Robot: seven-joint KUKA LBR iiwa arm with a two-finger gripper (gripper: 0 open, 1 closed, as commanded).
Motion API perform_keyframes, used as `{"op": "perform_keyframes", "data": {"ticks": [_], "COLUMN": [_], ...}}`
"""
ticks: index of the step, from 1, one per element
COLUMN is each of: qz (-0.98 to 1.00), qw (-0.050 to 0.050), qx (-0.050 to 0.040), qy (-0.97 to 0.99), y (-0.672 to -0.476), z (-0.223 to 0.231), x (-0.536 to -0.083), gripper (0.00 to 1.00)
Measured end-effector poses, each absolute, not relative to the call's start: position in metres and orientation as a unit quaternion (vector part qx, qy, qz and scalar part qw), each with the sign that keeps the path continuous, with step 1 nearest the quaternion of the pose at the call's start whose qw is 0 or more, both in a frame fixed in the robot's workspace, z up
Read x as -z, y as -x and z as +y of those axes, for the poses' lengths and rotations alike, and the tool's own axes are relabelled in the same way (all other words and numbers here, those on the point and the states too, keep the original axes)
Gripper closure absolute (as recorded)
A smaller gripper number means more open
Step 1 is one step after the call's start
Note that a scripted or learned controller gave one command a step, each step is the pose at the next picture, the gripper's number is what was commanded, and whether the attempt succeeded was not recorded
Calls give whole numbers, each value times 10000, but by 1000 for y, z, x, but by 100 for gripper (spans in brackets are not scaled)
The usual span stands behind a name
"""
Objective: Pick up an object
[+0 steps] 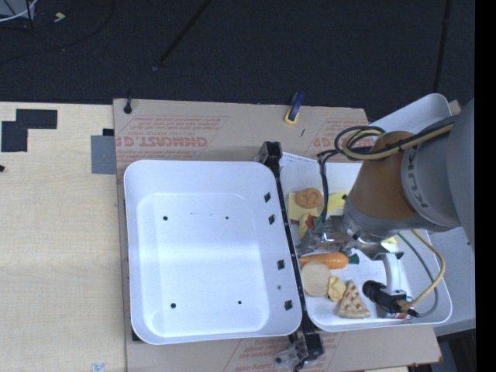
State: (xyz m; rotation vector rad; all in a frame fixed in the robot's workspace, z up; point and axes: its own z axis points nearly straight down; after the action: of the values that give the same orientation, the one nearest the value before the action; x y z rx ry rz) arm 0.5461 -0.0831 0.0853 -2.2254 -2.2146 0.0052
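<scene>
A pale wooden bench [54, 246] fills the left side. On it lies a sheet of cardboard [201, 134] that carries both bins. The left bin [201, 246] is white and shallow, and takes up the middle of the view. At one o'clock from it, a small blue and yellow clamp [294, 108] sits on the far edge of the cardboard.

The right bin [372, 323] stands just beside the left one, their long sides touching. The task's things are all in its left half. At its eleven o'clock corner a tan pastry [308, 198] rests on a yellow block [297, 209]. A small red and green piece [314, 223] lies just below them. Toward six o'clock there is an orange carrot [324, 260], lying crosswise, with a pale round disc [315, 282] touching its lower edge. A small yellow chunk [336, 288] sits at three o'clock of the disc, and a waffle wedge [353, 301] lies at five o'clock of the disc, near the front rim.

The gripper [318, 239] is low in the right bin, between the red and green piece and the carrot, with the carrot at its six o'clock and very close. I cannot tell whether the gripper is spread or pressed together, and nothing is seen held in it. The arm [434, 184] comes in from three o'clock, covering the right bin's far right part.
</scene>
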Motion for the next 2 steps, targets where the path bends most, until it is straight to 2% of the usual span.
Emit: {"op": "perform_keyframes", "data": {"ticks": [1,2], "qz": [-7039,-7058], "qw": [18,10], "qx": [-11,-1], "qy": [7103,7084], "y": [-548,-479], "z": [-84,-81], "x": [-97,-192], "gripper": [100,100]}}
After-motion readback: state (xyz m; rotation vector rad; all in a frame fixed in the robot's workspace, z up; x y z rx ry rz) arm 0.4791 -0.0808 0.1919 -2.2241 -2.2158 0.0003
